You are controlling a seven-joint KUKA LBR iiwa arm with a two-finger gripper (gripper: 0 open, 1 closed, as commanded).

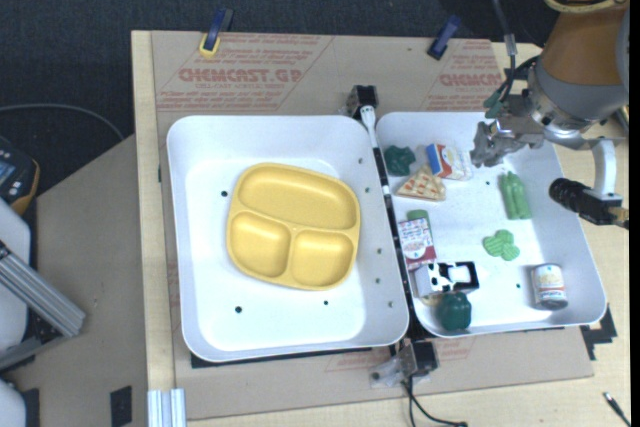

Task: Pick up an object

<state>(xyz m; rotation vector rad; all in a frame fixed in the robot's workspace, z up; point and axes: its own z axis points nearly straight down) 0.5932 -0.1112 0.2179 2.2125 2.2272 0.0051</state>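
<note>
My gripper (487, 148) hangs over the back of the right bin (575, 245), just right of a small red, white and blue packet (441, 160). Nothing shows between its tips. Near it lie a tan waffle piece (422, 185), a dark green lump (400, 158) and a long green vegetable (515, 196). Further forward are a light green leafy piece (501, 245), a small tin can (548, 285), a red and white packet (415, 237), a black and white item (452, 276) and a dark green round object (455, 312).
The left bin (195, 215) holds a yellow divided plate (293, 225). Both bins rest on a cardboard sheet (250, 70) fixed with clips at the back. The arm's grey and orange body stands over the right bin's back right corner.
</note>
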